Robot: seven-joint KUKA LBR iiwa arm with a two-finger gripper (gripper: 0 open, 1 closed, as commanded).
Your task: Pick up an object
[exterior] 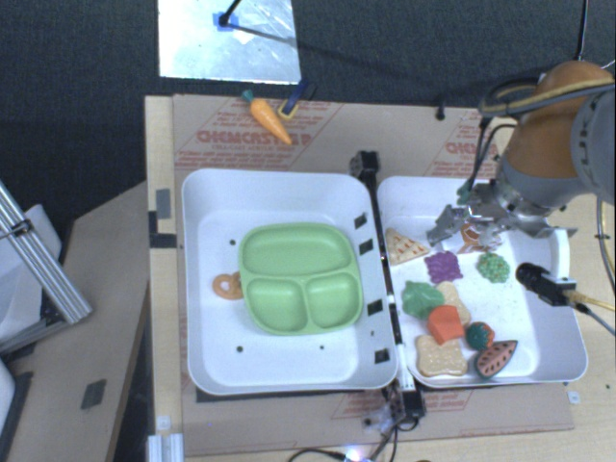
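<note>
Readable text: red print on the brown board only.
Brown protective sheet (318,128) under the bins carries repeated red lettering; behind the left bin it reads "CHEMCAST", with smaller words under it too small to read. More red print at the back right and along the front edge, partly hidden, not legible.

A toy carrot (269,120) lies on the bench (318,128) beyond the bins.
</note>
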